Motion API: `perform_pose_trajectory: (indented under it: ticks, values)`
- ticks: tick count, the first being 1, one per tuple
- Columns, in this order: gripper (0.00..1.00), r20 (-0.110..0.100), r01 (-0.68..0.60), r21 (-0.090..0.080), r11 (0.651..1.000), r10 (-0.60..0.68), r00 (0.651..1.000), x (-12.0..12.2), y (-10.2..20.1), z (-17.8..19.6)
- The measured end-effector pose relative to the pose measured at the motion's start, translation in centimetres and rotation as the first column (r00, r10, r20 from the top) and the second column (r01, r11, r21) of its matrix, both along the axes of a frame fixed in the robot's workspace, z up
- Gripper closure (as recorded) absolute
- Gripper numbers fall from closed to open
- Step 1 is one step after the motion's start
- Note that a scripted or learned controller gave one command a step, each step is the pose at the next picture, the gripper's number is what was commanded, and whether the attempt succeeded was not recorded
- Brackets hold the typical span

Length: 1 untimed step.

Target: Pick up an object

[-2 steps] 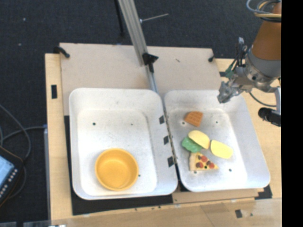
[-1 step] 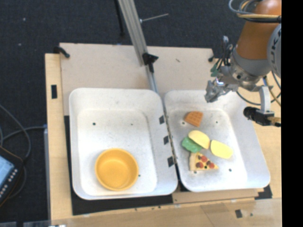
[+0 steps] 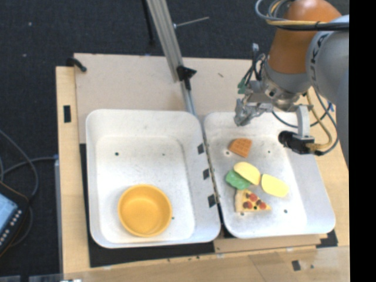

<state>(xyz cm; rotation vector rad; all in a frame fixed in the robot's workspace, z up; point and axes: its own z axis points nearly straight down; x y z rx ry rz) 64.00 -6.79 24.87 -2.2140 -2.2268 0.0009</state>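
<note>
The hand (image 3: 242, 117) is seen hanging over the back edge of the right bin (image 3: 305, 216), up at its far left corner, and nothing is gripped between its fingers; how far they are parted cannot be told from this angle. Below it, an orange waffle piece (image 3: 240, 147) is found lying on the bin floor. Further forward, a yellow slice (image 3: 247, 172) is laid over a green piece (image 3: 236, 180), another yellow piece (image 3: 274, 185) beside them, a pizza slice (image 3: 251, 201) in front. Over in the left bin (image 3: 100, 151), a yellow bowl (image 3: 144, 210) is seen upright on the desk side nearest the camera
</note>
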Motion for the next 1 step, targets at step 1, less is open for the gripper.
perform_pose_trajectory:
  ticks: [1]
  values:
    - [1.00,0.001,0.003,0.000,1.000,-0.003,1.000,0.04,5.24,-0.93]
